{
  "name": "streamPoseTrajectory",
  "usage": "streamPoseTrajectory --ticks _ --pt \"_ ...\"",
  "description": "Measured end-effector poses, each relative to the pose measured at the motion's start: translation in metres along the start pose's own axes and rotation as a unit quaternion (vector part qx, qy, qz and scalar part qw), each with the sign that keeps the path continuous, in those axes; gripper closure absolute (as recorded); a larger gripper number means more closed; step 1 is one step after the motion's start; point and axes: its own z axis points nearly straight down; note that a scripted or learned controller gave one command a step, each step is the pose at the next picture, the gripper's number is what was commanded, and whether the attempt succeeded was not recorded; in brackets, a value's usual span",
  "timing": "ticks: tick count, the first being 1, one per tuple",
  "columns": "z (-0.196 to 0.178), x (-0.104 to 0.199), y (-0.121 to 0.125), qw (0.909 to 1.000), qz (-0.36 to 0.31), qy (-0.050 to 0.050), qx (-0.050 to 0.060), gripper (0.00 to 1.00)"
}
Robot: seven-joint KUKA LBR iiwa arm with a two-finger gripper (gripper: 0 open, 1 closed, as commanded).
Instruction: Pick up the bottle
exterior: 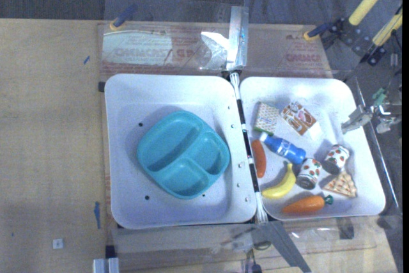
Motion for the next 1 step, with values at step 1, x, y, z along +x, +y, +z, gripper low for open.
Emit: streamPoseTrajectory --ticks 1 --pt "0.1063 0.0924 0.0616 1.0 -0.009 -0.001 -0.002 0.0"
